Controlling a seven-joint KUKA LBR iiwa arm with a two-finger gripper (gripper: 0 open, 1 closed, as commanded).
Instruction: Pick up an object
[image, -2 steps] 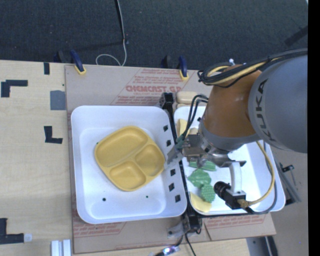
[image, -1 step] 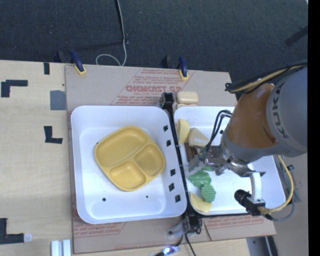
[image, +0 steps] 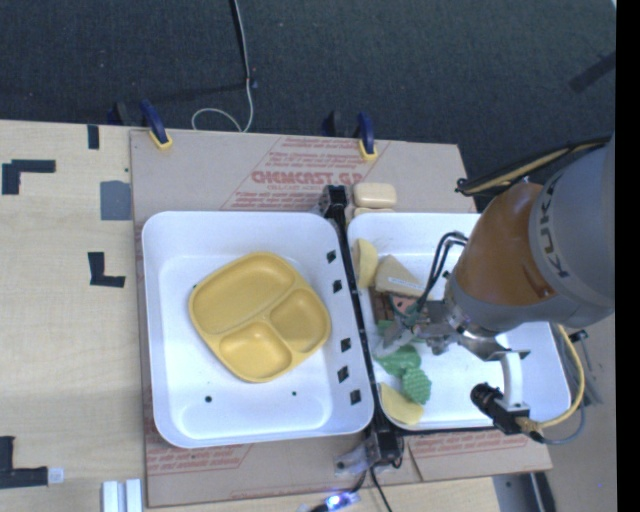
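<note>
The right bin (image: 540, 395) holds a cluster of small objects along its left side. A pale yellow wedge (image: 366, 262) lies at the top, a tan block (image: 396, 277) beside it, a green crumpled piece (image: 408, 376) lower down, and a yellow slice (image: 398, 405) near the front rim. The grey arm with its orange band (image: 505, 255) reaches in from the right, low over this cluster. My gripper (image: 412, 330) sits just above the green piece, among the objects. The arm's wrist hides part of the pile.
The left bin (image: 165, 300) holds a yellow divided plate (image: 260, 315). A cream block (image: 375, 195) rests on the cardboard behind the bins. A black divider (image: 348, 290) separates the two bins. Clamps hold the cardboard at the back edge.
</note>
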